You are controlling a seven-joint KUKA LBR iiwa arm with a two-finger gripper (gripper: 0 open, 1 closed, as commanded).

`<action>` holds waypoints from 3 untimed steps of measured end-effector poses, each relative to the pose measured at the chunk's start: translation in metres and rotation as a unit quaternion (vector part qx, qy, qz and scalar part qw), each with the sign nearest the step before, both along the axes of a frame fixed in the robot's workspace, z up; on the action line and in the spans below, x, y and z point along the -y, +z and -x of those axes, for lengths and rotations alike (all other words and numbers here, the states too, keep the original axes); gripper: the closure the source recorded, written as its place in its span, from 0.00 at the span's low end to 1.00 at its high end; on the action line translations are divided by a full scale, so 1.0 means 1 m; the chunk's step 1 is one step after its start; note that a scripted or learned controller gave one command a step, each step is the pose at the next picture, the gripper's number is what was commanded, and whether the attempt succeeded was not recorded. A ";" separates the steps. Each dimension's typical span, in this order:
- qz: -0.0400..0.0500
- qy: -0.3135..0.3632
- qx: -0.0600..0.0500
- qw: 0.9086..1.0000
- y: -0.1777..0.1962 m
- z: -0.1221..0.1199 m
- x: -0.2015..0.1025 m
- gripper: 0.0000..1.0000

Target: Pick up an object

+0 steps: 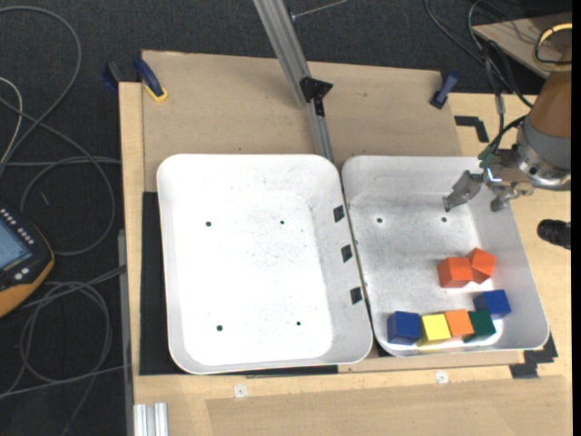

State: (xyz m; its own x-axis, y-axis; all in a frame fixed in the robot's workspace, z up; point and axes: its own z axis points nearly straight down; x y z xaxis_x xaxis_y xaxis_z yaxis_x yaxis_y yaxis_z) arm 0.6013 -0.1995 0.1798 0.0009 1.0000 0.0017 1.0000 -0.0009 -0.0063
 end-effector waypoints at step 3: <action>0.002 0.001 0.007 1.000 0.037 -0.006 -0.003 1.00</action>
